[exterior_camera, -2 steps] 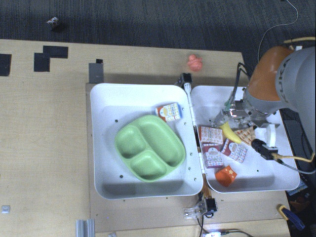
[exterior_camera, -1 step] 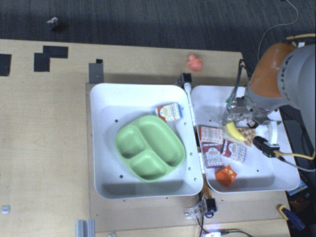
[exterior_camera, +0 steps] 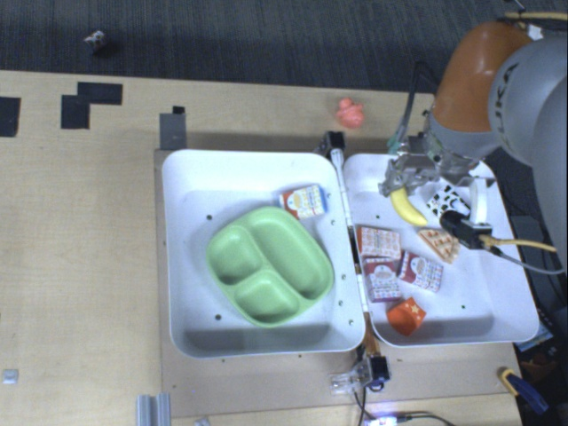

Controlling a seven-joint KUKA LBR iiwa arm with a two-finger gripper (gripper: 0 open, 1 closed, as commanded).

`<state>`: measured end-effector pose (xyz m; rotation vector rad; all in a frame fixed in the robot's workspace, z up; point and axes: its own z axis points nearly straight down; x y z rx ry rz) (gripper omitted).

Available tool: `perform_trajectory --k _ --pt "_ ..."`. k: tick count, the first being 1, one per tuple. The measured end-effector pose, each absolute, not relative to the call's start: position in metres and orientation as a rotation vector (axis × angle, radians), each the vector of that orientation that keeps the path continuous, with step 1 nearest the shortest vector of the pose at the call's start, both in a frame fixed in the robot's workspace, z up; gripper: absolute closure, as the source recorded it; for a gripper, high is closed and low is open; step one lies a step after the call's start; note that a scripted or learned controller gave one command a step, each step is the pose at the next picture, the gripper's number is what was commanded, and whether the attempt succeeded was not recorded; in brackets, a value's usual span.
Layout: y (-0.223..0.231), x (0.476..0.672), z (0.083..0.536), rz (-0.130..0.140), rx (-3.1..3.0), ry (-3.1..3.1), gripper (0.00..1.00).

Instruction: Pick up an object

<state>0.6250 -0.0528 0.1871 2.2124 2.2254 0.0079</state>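
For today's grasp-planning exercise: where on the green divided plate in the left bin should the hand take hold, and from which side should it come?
Probably the raised outer rim of the green divided plate, coming down from above. The plate lies flat and is too broad to span, so one finger would go inside a compartment and one outside. The near-left edge looks best, with bare floor of the left bin beside it; the small carton crowds the far edge.

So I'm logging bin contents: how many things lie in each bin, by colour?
Green: 1, tray
Yellow: 1, banana
Red: 1, lump
Red-and-white: 3, carton, packets
Tan: 1, waffle
Black-and-white: 1, spotted toy
Total: 8
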Motion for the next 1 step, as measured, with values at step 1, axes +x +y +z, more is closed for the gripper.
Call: perform_trajectory --k 1 --pt "0.0422 0.5623 0.2059 0.006 2.215 2.228 1.0"
